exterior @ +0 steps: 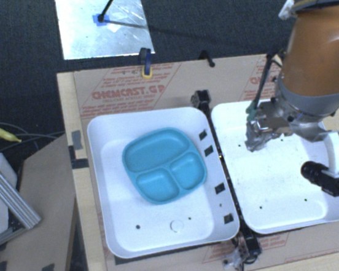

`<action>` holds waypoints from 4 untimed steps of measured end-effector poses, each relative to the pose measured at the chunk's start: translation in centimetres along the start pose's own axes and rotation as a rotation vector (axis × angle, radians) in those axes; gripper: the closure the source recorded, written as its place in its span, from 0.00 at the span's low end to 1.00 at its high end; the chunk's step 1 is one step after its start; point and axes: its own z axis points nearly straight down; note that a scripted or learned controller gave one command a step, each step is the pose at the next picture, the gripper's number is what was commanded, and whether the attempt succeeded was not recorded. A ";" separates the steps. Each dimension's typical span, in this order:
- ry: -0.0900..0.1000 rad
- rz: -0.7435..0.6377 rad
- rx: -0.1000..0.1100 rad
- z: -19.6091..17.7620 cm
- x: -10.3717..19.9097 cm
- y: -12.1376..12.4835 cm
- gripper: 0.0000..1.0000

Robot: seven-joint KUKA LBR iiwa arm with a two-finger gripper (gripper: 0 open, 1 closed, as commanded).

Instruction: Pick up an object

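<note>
A blue plate (163, 165) with three compartments lies flat in the middle of the left bin (115, 219). My gripper (255, 138) hangs over the upper left part of the right bin (278, 210), close to the divider between the bins. Its metal tip points down and to the left. I see nothing held in it. The grey and orange arm (322, 49) covers the right bin's upper right corner.
A black cylindrical piece (321, 178) on a white bracket juts over the right bin's right side, below the arm. Black clips (219, 188) line the divider between the bins. A faint round mark (177, 225) sits near the left bin's front edge.
</note>
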 end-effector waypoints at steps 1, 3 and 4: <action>0.002 -0.009 0.010 6.9 4.4 -0.2 1.00; 0.009 -0.009 -0.012 -8.2 15.5 0.0 1.00; 0.001 0.004 -0.001 -9.7 7.9 0.0 1.00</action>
